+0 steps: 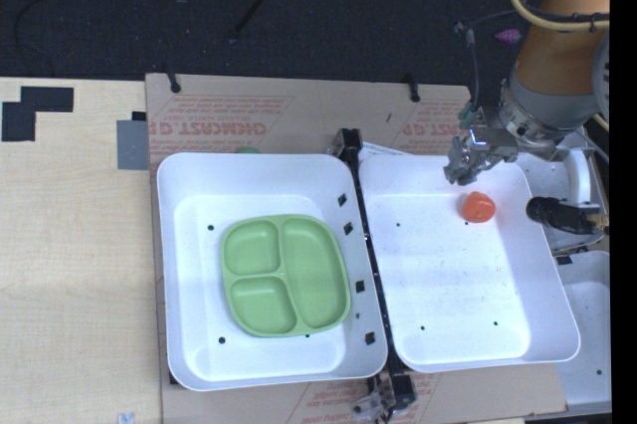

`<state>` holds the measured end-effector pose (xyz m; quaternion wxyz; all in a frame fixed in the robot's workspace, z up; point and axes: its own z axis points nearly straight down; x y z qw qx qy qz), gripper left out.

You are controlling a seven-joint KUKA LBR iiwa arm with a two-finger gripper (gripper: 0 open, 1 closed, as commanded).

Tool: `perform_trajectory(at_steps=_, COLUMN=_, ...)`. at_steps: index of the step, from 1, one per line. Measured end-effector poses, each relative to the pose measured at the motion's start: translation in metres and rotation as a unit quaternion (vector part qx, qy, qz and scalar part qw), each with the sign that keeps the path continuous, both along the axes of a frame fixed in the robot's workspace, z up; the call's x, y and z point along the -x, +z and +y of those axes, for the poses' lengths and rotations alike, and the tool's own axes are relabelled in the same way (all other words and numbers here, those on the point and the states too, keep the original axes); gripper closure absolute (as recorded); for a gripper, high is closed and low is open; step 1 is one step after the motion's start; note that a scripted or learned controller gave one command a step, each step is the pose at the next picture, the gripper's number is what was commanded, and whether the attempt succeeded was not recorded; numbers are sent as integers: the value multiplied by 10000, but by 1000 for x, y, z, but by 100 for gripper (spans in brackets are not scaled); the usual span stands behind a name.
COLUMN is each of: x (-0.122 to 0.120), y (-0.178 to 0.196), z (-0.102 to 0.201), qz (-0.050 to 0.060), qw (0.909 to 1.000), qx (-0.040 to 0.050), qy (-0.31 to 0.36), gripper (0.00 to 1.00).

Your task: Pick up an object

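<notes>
A small orange object (478, 207) lies in the right bin (468, 332), near its far right corner. My gripper (464, 167) hangs over that bin's far edge, just up and to the left of the orange object and apart from it. A green divided plate (286, 274) rests in the middle of the left bin (189, 213).
A black divider (362, 253) runs between the two bins. Both bins sit on a cardboard sheet (279, 113) over a wooden bench (70, 243). A black fitting (557, 211) sits by the right bin's right rim.
</notes>
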<state>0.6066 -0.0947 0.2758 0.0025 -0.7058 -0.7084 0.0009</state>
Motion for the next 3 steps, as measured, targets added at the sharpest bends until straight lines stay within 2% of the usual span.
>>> perform_trajectory(at_steps=1, x=2, y=-12, z=60, qz=-4, qw=10000, qx=4, qy=-2, gripper=100)
perform_trajectory(at_steps=3, x=20, y=-49, z=173, qz=7, qw=10000, qx=4, qy=4, gripper=100)
